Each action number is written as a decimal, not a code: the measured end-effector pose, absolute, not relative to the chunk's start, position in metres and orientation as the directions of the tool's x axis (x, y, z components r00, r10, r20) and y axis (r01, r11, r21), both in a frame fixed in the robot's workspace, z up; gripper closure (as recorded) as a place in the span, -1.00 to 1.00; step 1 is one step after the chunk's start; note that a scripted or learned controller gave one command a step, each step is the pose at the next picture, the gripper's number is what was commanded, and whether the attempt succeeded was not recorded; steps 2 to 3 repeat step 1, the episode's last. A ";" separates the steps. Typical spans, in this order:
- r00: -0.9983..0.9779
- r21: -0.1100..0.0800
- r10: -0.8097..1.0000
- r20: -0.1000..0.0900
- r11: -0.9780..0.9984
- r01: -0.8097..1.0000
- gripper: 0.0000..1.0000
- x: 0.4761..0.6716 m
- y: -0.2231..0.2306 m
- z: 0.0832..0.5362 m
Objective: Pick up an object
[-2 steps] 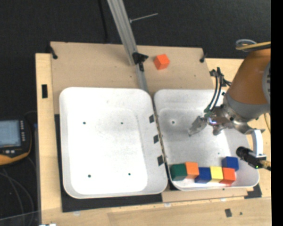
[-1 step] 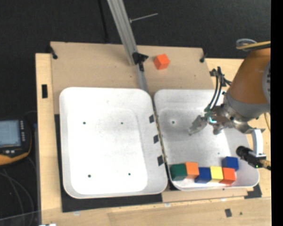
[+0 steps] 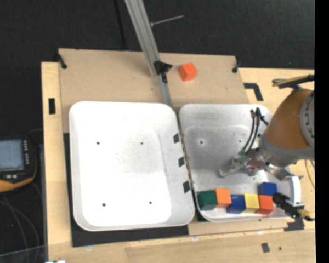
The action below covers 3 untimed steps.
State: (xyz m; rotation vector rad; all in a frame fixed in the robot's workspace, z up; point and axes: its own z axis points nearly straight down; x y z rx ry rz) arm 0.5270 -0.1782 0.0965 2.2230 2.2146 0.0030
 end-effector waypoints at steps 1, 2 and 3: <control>0.011 0.009 1.000 -0.003 -0.010 1.000 1.00 0.529 -0.178 0.110; 0.011 0.009 1.000 -0.003 -0.010 1.000 1.00 0.529 -0.178 0.110; 0.011 0.009 1.000 -0.003 -0.010 1.000 1.00 0.529 -0.178 0.110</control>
